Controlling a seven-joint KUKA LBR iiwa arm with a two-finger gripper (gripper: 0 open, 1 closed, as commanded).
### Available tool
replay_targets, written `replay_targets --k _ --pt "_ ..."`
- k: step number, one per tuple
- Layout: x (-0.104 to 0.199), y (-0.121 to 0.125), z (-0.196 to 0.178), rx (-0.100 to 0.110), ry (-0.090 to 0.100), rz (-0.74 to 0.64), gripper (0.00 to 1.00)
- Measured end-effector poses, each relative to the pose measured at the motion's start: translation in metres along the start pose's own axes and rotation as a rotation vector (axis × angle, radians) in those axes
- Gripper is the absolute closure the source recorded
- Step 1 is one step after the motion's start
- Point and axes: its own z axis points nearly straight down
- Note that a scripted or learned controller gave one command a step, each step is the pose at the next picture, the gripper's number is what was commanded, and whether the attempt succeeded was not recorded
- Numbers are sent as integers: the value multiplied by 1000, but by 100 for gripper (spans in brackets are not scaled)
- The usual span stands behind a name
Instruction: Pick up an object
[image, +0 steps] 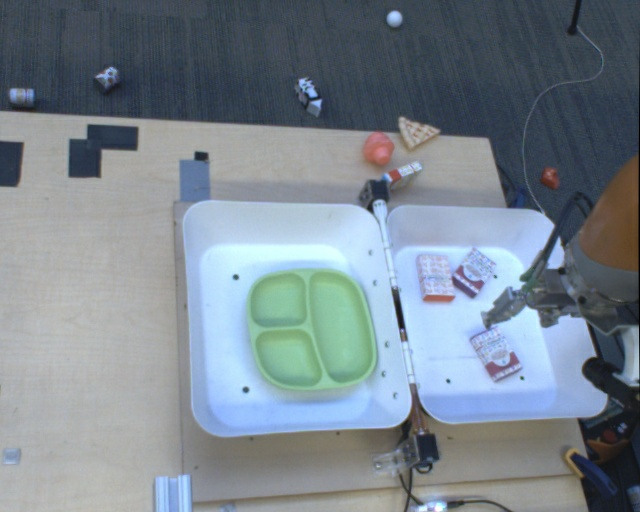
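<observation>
Three small red-and-white packets lie in the right bin (560, 400): one upright packet (435, 277) at the upper left, a second packet (473, 272) tilted beside it, and a third packet (496, 354) lower down near the bin's middle. My gripper (503, 307) hangs over the right bin, just above the third packet and to the right of the other two. Nothing shows between its tips. The arm's orange band (612, 225) sits at the right edge.
The left bin (215, 300) holds a green three-compartment plate (310, 329). Beyond the bins lie a red ball (378, 148), a pizza-slice toy (418, 131) and a small bottle (404, 174). Cables and a clip sit at the bench's front edge.
</observation>
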Motion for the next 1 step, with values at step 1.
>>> replay_targets --k 1 --pt "41 17 93 -11 -3 1 0"
